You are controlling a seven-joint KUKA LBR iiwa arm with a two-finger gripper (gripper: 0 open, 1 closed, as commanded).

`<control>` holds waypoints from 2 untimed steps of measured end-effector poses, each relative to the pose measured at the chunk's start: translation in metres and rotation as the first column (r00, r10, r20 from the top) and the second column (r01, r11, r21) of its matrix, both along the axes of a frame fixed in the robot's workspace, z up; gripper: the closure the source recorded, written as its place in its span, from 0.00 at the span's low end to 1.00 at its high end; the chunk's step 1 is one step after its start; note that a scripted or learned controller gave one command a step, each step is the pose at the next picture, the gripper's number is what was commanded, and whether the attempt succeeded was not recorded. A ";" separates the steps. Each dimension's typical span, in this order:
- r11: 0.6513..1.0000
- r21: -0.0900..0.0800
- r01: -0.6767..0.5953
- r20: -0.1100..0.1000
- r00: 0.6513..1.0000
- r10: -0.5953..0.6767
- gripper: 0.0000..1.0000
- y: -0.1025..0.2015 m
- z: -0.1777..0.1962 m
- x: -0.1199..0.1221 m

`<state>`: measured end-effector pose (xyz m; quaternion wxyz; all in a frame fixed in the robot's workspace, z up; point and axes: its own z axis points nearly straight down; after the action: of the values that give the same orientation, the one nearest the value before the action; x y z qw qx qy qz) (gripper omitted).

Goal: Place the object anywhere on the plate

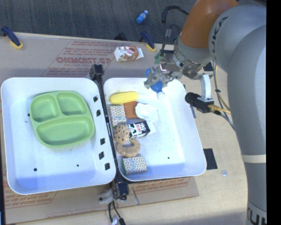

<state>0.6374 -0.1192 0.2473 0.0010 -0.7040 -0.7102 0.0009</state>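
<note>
A green divided plate (61, 130) lies in the left bin (11, 139). The right bin (185, 144) holds a pile along its left side: a yellow corn cob (123, 97), a brown block (130, 109), a crumpled white item (146, 111), a black-and-white packet (139, 128), a cookie (121, 134) and a patterned box (134, 164). My gripper (155, 83) hangs over the far edge of the right bin, just right of the corn, and I see nothing in it. A small pale bluish piece (159, 94) shows right below it.
A snack packet (128, 53) lies on the cardboard behind the bins. Blue clamps (11, 36) sit at the bench's far corners. The bins' divider with black clips (102, 121) runs between plate and pile. The arm's cables (203, 102) hang over the right bin's right rim.
</note>
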 end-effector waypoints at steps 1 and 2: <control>1.000 0.000 0.002 0.003 1.000 -0.002 1.00 0.060 0.062 -0.038; 1.000 -0.002 0.002 0.005 1.000 -0.002 1.00 0.071 0.160 -0.130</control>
<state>0.5074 -0.0477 0.4070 -0.0016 -0.7045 -0.7097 -0.0003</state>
